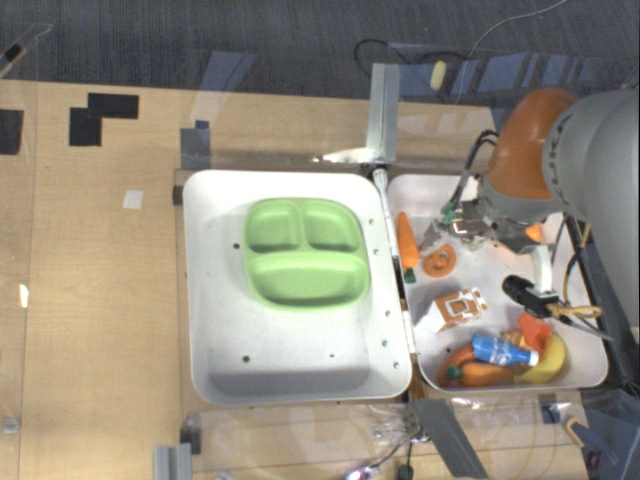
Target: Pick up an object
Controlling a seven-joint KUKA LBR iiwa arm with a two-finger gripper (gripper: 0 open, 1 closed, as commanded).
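My gripper [450, 228] hangs low in the far part of the right bin [596, 373], under the orange-banded wrist. Just in front of it lies a small orange ring-shaped piece [438, 260], and an orange carrot [402, 241] lies to its left along the bin wall. Nothing shows between the gripper's tips. Nearer the front lie a white-and-brown packet [461, 307], a blue bottle [503, 351], a yellow banana [548, 361] and a red-orange vegetable [482, 373].
The left bin [215, 358] holds a green divided plate [305, 251] near its middle. A metal post [384, 108] stands behind the wall between the bins. The arm covers the right bin's far right corner.
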